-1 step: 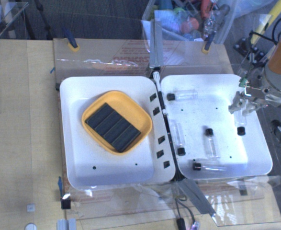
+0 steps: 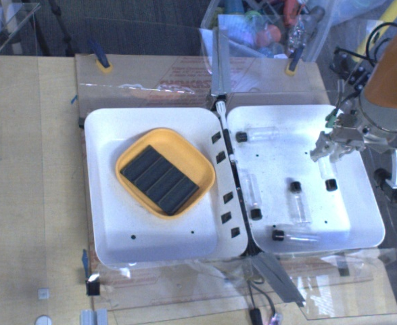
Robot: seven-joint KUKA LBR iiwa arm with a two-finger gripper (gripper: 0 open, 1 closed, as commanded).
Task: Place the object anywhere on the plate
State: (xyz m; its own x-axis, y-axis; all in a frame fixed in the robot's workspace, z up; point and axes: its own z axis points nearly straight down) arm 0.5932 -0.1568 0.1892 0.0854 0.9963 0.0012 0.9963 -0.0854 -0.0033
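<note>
the gripper is hovering over the right bin, jaws apart around nothing, reaching toward a clear vial lying just below, so it's needing to descend, clamp, then carry to the yellow plate.

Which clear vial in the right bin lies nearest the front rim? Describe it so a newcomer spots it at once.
Start at the right bin, the one without the yellow plate. Go to its front wall, the edge nearest the camera. There a clear vial lies flat, its black cap pointing left toward the divider; the other vials lie farther back, and this one alone runs along the front rim.
</note>
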